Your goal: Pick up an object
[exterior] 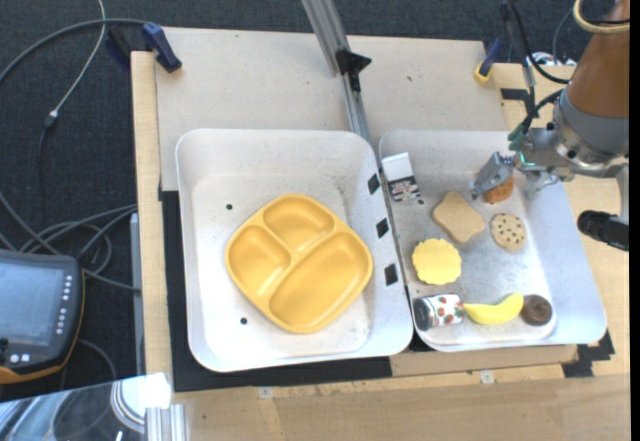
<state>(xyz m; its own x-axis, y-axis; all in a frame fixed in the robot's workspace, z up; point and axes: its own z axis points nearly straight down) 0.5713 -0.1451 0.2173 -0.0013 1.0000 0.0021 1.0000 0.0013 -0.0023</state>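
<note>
Objects for picking are lying in the right bin [590, 301], while the left bin [200, 229] is holding a yellow plate [299, 262] with three sections.

Going left to right in the right bin: a small white box [399, 176] is sitting near the top left corner, a small can [440, 310] is lying at the bottom, and a yellow round chip [437, 261] is lying just above it. A slice of toast [459, 217] is sitting next to that, a banana [494, 310] is lying along the bottom wall with its long way going left to right, and a cookie [508, 230] is sitting in the middle. A brown donut [538, 309] is touching the banana's right end.

An orange thing [497, 191] is sitting right under the gripper [495, 179], near the top of the bin. It looks like the nearest thing to grab, with the toast just to the lower left.

The gripper is hanging low over the orange thing and covering part of it, so it is hard to tell what the thing is. It is too small and blurry to tell if the gripper is apart or together, or if it is grabbing anything.
</note>
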